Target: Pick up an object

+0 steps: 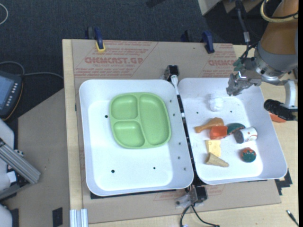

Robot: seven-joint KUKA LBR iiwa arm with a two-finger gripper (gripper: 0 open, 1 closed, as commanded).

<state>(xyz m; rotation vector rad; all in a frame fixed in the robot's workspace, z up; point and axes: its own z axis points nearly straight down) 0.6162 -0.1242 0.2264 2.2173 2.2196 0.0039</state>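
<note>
Robotics lab setup: desk (142, 56) topped with a cardboard-coloured sheet printed "CHEMCAST", held down by blue clamps (98, 38) along the far edge, on dark grey office carpet (94, 8). Two white bins (94, 174) sit side by side, cable-fed black fittings (171, 73) at the seam between them, loose wires (189, 212) at the near edge. Grey KUKA arm (277, 41) reaches in from the right; handheld control pendant (9, 93) and aluminium extrusion (19, 162) at left.
</note>
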